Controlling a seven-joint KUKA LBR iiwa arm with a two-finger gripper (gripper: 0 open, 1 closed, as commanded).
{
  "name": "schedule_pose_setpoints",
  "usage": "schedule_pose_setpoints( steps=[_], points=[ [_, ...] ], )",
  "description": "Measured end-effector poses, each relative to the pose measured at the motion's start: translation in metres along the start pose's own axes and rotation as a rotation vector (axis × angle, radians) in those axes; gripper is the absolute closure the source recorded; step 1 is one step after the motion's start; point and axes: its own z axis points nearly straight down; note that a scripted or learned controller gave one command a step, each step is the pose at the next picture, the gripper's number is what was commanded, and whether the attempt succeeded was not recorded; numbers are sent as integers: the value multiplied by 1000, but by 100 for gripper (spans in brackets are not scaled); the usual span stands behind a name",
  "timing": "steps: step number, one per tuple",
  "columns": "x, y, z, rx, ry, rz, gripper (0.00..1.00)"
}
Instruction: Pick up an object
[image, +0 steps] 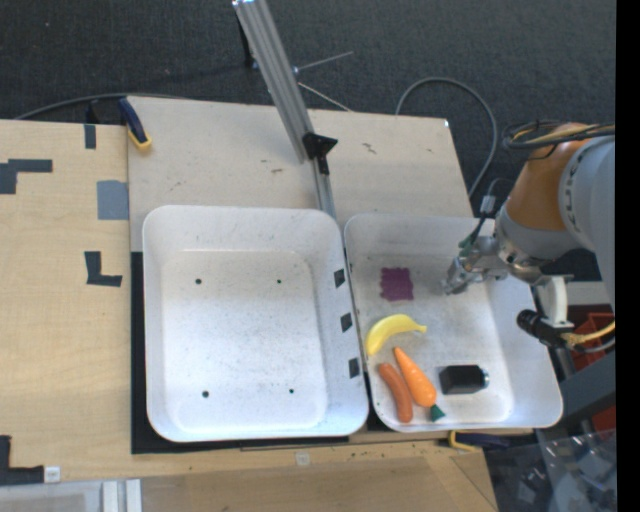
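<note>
Jaws' state couldn't be told; gripper (458, 282) sat low in right bin (530, 400), just right of purple block (397, 284). Banana (392, 331), two carrots (405, 381), black block (464, 379) lay below purple block.

the arm (560, 200) is cut off by the right edge. the gripper (462, 277) is too small to judge its fingers. a carrot (394, 392) lies partly hidden under another carrot (414, 377).
</note>
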Motion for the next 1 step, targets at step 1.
schedule_pose_setpoints(
  steps=[1],
  points=[
    [-1, 5, -63, -7, -1, 1, 100]
  ],
)
